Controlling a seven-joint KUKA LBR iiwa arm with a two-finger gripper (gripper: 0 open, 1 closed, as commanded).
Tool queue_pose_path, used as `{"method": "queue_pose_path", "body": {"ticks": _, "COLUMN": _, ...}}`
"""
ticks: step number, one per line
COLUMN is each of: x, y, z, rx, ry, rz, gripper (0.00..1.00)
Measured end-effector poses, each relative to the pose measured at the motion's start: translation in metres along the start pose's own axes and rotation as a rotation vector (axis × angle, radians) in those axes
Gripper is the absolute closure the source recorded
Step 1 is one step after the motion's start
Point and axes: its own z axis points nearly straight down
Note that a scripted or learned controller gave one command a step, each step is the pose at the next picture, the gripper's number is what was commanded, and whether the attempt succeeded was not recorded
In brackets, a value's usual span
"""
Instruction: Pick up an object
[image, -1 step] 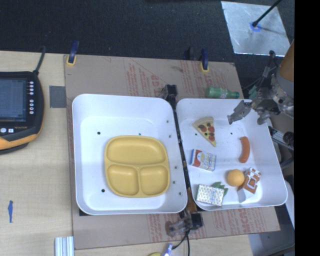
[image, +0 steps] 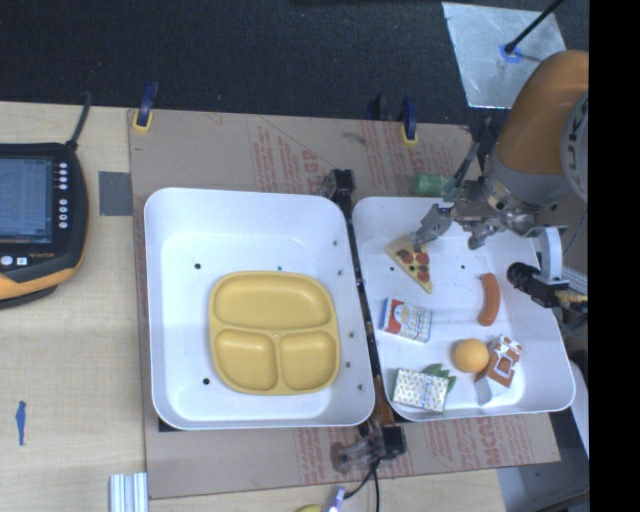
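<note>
Tray (image: 272, 332), yellow, three wells, sits mid left bin (image: 170, 300). In right bin (image: 560, 395) I see pizza slice (image: 413, 263) at 10 o'clock, carton (image: 405, 320) centre-left, sausage (image: 488, 299) at 3, orange (image: 470, 355) at 5. Gripper (image: 455, 228) at 12, fingers spread, nothing between, left tip just above pizza slice.

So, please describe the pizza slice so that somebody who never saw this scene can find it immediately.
Of the two white bins, take the right bin, the one without the yellow divided tray. The pizza slice lies near its far left corner, just below the gripper. It is the only triangular item there, tan with red toppings, unlike the long sausage or the round orange.
</note>
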Motion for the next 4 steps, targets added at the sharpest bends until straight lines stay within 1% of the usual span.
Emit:
{"method": "queue_pose_path", "body": {"ticks": 1, "x": 0.0046, "y": 0.0285, "z": 0.0919, "rx": 0.001, "ry": 0.0, "rz": -0.001, "gripper": 0.0}}
{"method": "queue_pose_path", "body": {"ticks": 2, "x": 0.0034, "y": 0.0359, "z": 0.0902, "rx": -0.004, "ry": 0.0, "rz": -0.001, "gripper": 0.0}}
{"method": "queue_pose_path", "body": {"ticks": 3, "x": 0.0034, "y": 0.0359, "z": 0.0902, "rx": -0.004, "ry": 0.0, "rz": -0.001, "gripper": 0.0}}
{"method": "queue_pose_path", "body": {"ticks": 4, "x": -0.0043, "y": 0.036, "z": 0.0901, "rx": -0.006, "ry": 0.0, "rz": 0.003, "gripper": 0.0}}
